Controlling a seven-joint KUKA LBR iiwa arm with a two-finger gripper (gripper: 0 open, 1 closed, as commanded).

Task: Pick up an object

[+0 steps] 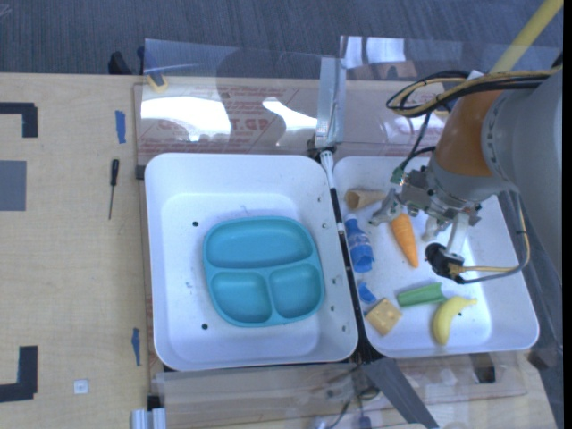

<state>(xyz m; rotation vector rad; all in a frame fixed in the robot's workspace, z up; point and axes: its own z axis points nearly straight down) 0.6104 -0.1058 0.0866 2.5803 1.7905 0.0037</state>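
Two claw [418, 211] fingers spread wide above carrot [406, 238].

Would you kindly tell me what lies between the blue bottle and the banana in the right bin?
In the camera view, a tan cracker-like piece and a green stick lie between the blue bottle and the banana.

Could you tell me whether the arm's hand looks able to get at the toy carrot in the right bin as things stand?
Probably yes. The hand hovers right over the toy carrot, which lies bare on the right bin floor; nothing covers it, and the blue bottle lies apart to one side.
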